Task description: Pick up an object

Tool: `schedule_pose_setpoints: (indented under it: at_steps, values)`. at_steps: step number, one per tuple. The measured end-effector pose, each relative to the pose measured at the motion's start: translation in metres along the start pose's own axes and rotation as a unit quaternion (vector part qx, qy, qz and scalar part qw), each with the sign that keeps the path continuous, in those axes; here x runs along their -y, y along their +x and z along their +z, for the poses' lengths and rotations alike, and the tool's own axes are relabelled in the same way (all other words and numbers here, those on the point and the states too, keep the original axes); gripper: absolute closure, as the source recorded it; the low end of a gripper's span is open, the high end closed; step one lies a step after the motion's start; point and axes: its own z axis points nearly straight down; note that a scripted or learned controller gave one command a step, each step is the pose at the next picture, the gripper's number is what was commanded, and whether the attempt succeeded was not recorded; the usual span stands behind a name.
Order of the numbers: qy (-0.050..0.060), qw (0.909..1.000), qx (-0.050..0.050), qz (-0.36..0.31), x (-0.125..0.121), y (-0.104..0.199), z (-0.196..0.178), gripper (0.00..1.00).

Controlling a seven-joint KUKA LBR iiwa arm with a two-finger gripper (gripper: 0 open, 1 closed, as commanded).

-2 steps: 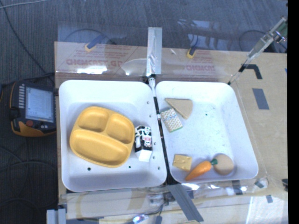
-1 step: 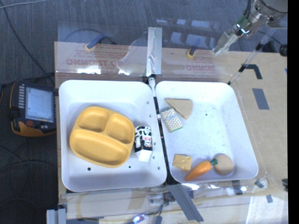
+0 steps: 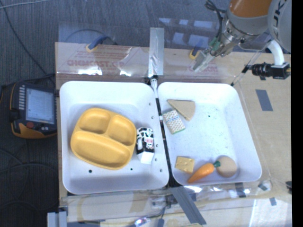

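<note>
The gripper (image 3: pixel 202 60) hangs at upper right beyond the right bin (image 3: pixel 246 126), fingers seemingly pressed together on nothing. Below lie a carrot (image 3: pixel 200 172), an egg (image 3: pixel 227 166) and a wedge (image 3: pixel 182 108); the arm (image 3: pixel 251 4) is cut off by the frame's top.

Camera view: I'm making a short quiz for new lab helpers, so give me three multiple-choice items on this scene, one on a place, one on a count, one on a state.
1. Where does the yellow plate lie?
A. in the left bin
B. in the right bin
C. on the floor

2. How many things lie in the right bin?
A. two
B. five
C. eight

3. Where is the gripper right now?
A. pressed onto the carrot
B. resting inside the left bin
C. above the far edge of the right bin, over none of its things

Answers:
1 A, the plate fills much of the left bin.
2 B, a wedge, a packet, a small cracker, a carrot and a round ball.
3 C, it hangs beyond the bin's far rim, apart from all of them.
</note>
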Motion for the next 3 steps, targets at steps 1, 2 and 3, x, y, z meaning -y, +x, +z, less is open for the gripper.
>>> schedule_pose_setpoints:
  at_steps: [1,2,3]
  values:
    - [0.000,0.9968,-0.001,0.080,-0.007,0.049,0.037,1.00]
    - [-0.001,0.9998,0.001,0.021,-0.012,0.021,-0.105,1.00]
    - [-0.001,0.9956,0.002,-0.094,0.020,-0.036,-0.107,1.00]
